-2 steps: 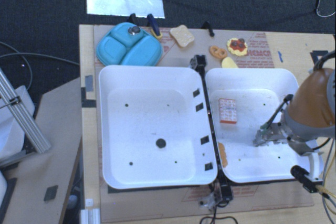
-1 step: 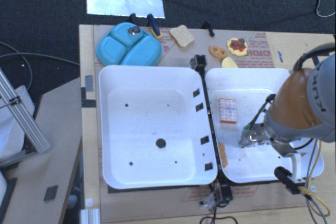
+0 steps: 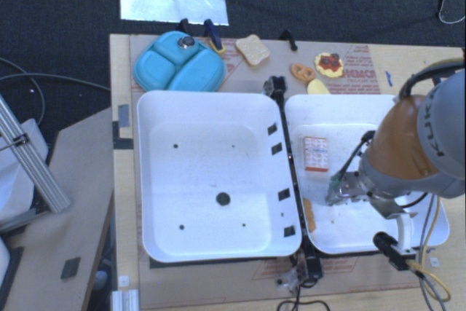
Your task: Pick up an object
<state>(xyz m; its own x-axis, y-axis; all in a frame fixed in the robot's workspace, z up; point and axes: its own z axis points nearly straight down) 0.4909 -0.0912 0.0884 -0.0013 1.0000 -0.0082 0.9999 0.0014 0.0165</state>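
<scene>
In the right bin (image 3: 342,110) lies a small white packet with red print (image 3: 315,154), near the back left. A thin tan stick-like piece (image 3: 309,215) rests by that bin's left wall, toward the front. A small dark round object (image 3: 223,198) sits on the floor of the left bin (image 3: 204,109). My gripper (image 3: 334,194) hangs low over the right bin, just right of the tan piece and in front of the packet. The grey and orange arm (image 3: 408,149) hides the bin's right half.
Behind the bins on the bench lie a blue divided plate (image 3: 180,63), a slice of toast (image 3: 253,50), a pretzel (image 3: 301,72), a small tart (image 3: 329,64) and a yellow piece (image 3: 317,87). A black divider with clips (image 3: 285,156) runs between the bins.
</scene>
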